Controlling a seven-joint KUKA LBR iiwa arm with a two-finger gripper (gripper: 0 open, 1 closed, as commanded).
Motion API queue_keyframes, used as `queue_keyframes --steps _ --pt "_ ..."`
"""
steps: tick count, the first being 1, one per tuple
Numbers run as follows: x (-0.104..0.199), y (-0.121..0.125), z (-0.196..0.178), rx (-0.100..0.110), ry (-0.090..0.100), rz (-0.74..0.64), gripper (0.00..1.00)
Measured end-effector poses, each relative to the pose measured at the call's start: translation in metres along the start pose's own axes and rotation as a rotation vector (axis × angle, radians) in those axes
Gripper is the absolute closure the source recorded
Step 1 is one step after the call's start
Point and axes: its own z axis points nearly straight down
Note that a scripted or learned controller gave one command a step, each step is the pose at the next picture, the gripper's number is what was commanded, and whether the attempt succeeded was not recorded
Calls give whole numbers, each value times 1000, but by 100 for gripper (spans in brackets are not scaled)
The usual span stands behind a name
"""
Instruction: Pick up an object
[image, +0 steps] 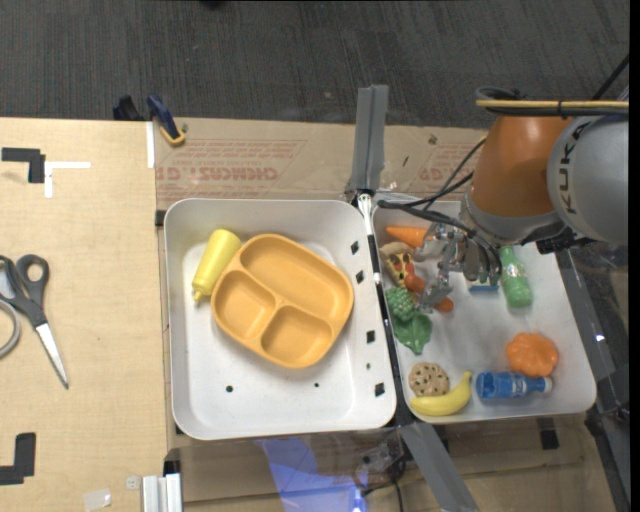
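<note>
Camera view: two white bins are seen side by side on a tan tabletop (80, 300). In the left bin (200, 400) an orange divided plate (282, 298) is set near the middle, with a yellow bottle (214, 262) lying against its upper left edge. The right bin (565, 330) is crowded. A carrot (406, 236) is placed at its upper left, with a pizza slice (400, 268) just below it and a green leafy piece (410, 325) lower down. A cookie (428, 378) and a banana (443, 398) are found at the bottom left, a blue bottle (512, 386) beside the banana, an orange fruit (531, 353) just above that bottle, and a green bottle (515, 280) near the upper right. The arm is reached in from the right, and its jaws (440, 270) are lowered over the upper left part of the right bin, near the pizza slice. Whether they are spread or pressed together cannot be told, as the mechanism is cluttered. Scissors (35, 305) are laid on the tabletop at far left.
</note>
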Motion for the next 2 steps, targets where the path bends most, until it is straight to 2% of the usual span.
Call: queue_keyframes --steps 1,2 --pt "-2 0 -11 0 -6 -1 100" --pt "-7 43 -116 0 0 29 100"
